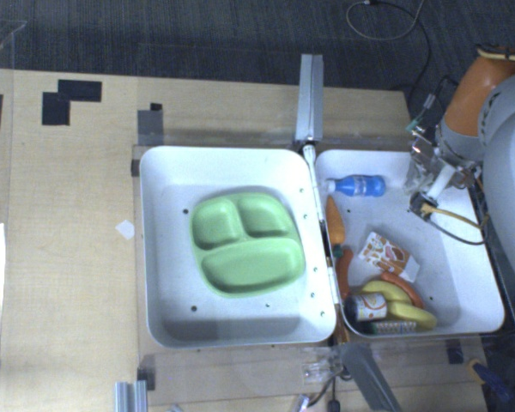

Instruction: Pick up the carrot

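- The gripper [425, 187] hangs over the far right part of the right bin [472, 303], at the end of the grey arm [506, 136] that reaches in from that side. I cannot tell how it is set, and nothing shows in its grasp.
- The carrot [334, 220] lies well to the left of the gripper and slightly nearer the camera, tucked lengthwise against the bin's left wall. Hugging the wall that closely probably leaves little room for a grip on that side, so an approach from the open side looks more sensible.
- A blue bottle [357, 185] lies on its side between the gripper and the carrot's far end, close enough that a straight sweep across might nudge it.
- Beyond the carrot's near end, a reddish item [344, 270] also rests along the wall; a snack packet [384, 254], a banana [403, 307] and a small can [369, 309] crowd the bin's near corner, farther from the gripper.
- The left bin [167, 230], past the carrot from the gripper, carries a green divided plate [247, 241].
- As I judge it, the reach toward the carrot is not yet begun.
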